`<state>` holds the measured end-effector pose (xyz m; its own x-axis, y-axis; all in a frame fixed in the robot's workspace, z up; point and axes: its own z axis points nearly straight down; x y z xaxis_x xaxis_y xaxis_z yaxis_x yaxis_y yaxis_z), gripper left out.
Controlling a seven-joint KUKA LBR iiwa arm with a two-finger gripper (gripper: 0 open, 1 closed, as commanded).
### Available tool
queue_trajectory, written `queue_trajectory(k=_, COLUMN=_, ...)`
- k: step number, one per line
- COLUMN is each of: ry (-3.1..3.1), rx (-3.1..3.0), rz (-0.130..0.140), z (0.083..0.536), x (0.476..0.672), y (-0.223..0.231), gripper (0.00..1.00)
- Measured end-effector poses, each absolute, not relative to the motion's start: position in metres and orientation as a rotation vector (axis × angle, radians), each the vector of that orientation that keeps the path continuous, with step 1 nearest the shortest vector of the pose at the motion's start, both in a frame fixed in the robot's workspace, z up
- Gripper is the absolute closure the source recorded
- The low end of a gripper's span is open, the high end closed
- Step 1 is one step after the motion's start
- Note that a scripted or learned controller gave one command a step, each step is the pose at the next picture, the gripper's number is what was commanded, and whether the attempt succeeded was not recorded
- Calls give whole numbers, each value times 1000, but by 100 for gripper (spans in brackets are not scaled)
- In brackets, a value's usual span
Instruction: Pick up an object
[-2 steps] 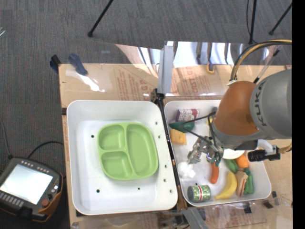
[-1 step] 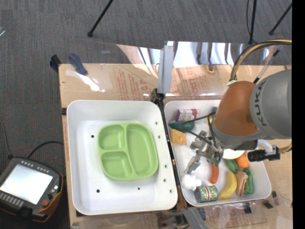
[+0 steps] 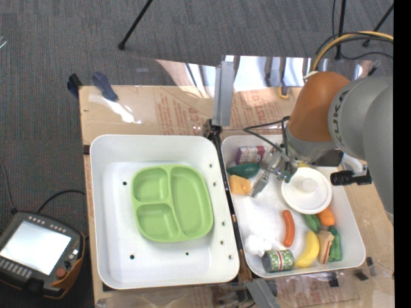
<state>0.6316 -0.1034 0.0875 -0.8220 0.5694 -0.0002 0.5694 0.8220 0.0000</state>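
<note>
The grey arm with its orange band comes in from three o'clock and reaches down over the right bin, its gripper hanging low over the upper left part of that bin. The fingers stand slightly apart with nothing between them, their tips just above the bin floor, beside a yellow-orange piece of toy food that lies at about nine o'clock from them. At eleven o'clock from the tips sits a dark green toy vegetable, and beyond it, toward twelve, a small can with a purple label lies on its side near the bin's far wall. Just at three o'clock of the gripper is a white round dish, upright on the bin floor. Toward five o'clock from the gripper lie a red toy sausage, a banana, an orange toy piece and a green one, and a toy sandwich close to the near right corner. A small white object and a green-labelled can rest by the near wall at six o'clock. The left bin holds a light green divided plate lying flat near its middle. Off the bench, at eight o'clock on the floor, sits a handheld control pendant.
</note>
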Motion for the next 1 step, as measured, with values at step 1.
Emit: queue_trajectory(k=1, ry=2972, rx=1023, rz=0, z=87, x=531, y=-134, gripper=0)
